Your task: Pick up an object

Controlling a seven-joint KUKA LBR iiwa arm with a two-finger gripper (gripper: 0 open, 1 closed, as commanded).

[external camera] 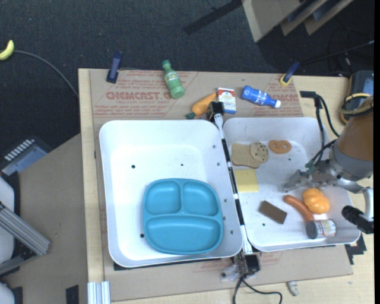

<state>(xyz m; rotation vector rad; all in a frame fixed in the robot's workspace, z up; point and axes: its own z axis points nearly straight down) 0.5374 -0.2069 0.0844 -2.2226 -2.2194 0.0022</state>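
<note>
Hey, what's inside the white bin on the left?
The left bin holds a blue divided plate, lying flat toward its near side. Whatever is under the plate is covered.

A dark carpeted floor (53,35) surrounds the table (92,196), whose top is a pale wooden board covered at the far end by brown cardboard (139,94) printed with red lettering. A thin grey cable (50,65) curves over the carpet at upper left. A light wooden piece of furniture (297,15) stands at the top right
</note>
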